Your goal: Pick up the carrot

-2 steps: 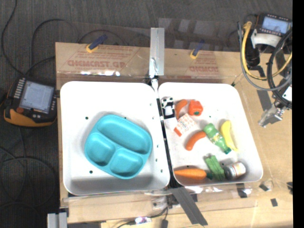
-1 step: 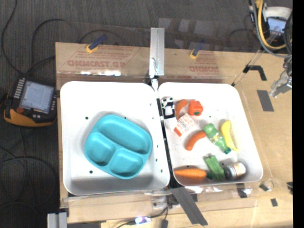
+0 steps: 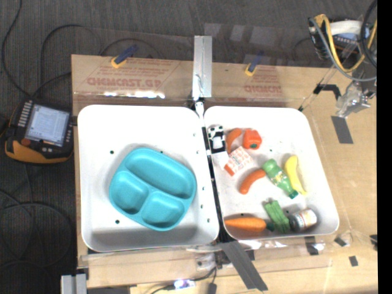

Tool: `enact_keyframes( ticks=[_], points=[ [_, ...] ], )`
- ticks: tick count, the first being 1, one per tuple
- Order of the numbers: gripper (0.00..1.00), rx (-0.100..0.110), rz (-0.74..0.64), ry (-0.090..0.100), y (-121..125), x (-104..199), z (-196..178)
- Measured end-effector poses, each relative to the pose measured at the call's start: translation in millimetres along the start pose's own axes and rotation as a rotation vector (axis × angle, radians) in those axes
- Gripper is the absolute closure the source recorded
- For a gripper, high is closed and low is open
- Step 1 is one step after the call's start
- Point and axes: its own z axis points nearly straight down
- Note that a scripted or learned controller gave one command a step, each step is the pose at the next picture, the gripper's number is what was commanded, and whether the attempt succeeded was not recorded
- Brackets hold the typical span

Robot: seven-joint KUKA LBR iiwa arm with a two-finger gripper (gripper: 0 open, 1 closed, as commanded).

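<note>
- The left bin (image 3: 98, 133) holds one thing: a teal plate (image 3: 153, 188) with three compartments. It lies flat near the bin's middle and nothing sits on it.
- The right bin (image 3: 306, 136) holds everything else, spread from its far-left corner to its near wall.
- The carrot (image 3: 245, 224) lies on its side in the right bin's near-left corner, lengthwise along the near wall and close to the divider between the bins.
- A dark green item (image 3: 275, 216) is just beside the carrot's right end, and a silvery can (image 3: 304, 218) lies on its side next to that.
- Toward the middle of the right bin, an orange-red sausage (image 3: 252, 180) lies at a slant, with a green bottle (image 3: 279, 177) and a yellow banana (image 3: 294, 174) to its right.
- Farther back lie a white and orange packet (image 3: 237, 160), an orange toy with a green patch (image 3: 246, 138) and a small black-and-white object (image 3: 215, 137) against the divider.
- The gripper (image 3: 354, 100) hangs outside both bins, beyond the right bin's far-right corner and well apart from the carrot. It has hold of nothing, and how far the claw is open cannot be told from this view.
</note>
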Motion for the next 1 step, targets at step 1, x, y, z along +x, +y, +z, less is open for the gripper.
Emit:
enact_keyframes(
  ticks=[1],
  points=[
    [1.0,0.0,-0.048,0.0,-3.7,44.4,-10.2]
  ],
)
